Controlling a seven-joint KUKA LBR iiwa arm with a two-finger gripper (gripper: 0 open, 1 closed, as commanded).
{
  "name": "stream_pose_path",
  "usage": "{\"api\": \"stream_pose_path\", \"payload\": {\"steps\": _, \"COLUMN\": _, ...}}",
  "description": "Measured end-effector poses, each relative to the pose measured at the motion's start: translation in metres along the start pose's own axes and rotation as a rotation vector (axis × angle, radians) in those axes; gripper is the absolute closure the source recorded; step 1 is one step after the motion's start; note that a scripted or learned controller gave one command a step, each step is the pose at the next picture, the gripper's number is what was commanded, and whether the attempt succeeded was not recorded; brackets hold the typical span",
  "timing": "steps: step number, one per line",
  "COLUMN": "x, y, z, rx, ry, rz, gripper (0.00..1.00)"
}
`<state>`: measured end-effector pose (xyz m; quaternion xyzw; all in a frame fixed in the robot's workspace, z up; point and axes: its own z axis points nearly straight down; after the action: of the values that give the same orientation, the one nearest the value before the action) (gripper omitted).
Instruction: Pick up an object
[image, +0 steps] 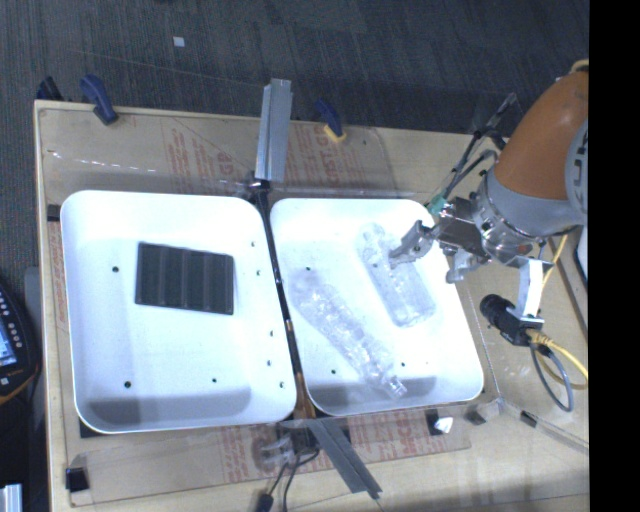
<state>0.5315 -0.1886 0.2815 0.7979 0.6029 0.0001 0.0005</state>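
Note:
Two clear plastic bottles lie in the right bin (460, 375). One bottle (396, 275) lies toward the back right, and a longer one (345, 327) runs slantwise from the middle toward the front. A dark ribbed rectangular pad (185, 278) lies flat in the left bin (90, 400). My gripper (432, 250) hangs over the right bin's right edge, just right of the upper bottle. One finger (410, 245) points toward that bottle's upper end, and the other finger (458, 268) sits apart from it. Nothing is between them.
A metal bar (272, 130) stands at the back between the bins, with blue clamps (100, 100) along the bench's back edge. Cables and a black connector (505, 315) hang right of the right bin. Another bar (340, 455) lies at the front.

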Motion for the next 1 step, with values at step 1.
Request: {"api": "stream_pose_path", "payload": {"steps": 1, "x": -0.0162, "y": -0.0019, "z": -0.0268, "rx": 0.001, "ry": -0.001, "rz": -0.106, "gripper": 0.0}}
